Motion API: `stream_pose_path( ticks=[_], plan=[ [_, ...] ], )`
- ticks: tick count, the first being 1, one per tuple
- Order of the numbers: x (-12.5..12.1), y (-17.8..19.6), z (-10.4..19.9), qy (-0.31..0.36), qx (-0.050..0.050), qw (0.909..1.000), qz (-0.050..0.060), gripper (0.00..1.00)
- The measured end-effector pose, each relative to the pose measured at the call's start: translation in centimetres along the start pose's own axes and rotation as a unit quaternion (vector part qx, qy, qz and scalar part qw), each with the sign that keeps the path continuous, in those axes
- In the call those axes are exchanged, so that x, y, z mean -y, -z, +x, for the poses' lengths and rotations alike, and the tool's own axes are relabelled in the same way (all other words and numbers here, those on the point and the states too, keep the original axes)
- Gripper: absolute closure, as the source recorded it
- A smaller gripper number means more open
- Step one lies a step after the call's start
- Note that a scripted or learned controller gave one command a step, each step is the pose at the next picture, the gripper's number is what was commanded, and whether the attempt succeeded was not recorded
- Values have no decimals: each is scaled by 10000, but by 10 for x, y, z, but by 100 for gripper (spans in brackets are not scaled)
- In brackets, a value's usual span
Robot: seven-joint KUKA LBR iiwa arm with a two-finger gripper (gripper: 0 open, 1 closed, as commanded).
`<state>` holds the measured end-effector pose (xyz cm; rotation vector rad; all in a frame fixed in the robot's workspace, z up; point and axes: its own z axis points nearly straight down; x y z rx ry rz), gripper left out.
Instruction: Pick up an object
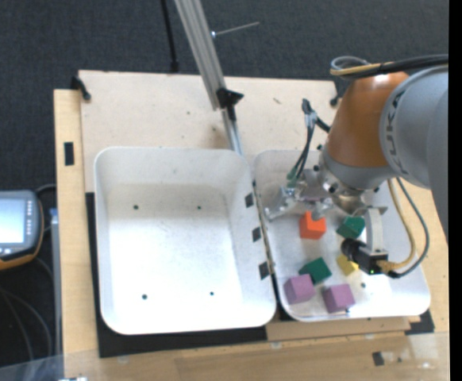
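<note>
My gripper (304,202) hangs low over the back of the right bin (410,296), below the arm's orange band. An orange block (313,227) lies just in front of it, touching or nearly touching the gripper's lower edge. To the right of that block sits a green block (351,228). Nearer the front lie a second green block (317,270), a small yellow block (348,264) and two purple blocks (298,289) (338,297). I see no block lifted off the bin floor.
The left bin (175,236) adjoins the right one along a shared rim. A slanted metal rail (203,46) rises behind the bins. Cables and a black connector (374,259) trail at the arm's right, over the right bin.
</note>
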<state>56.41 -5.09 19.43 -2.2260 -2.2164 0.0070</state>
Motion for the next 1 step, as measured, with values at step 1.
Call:
stream_pose_path(
  ticks=[1],
  plan=[
    [14,2,9,-1,-10,10000,-13,0]
  ],
)
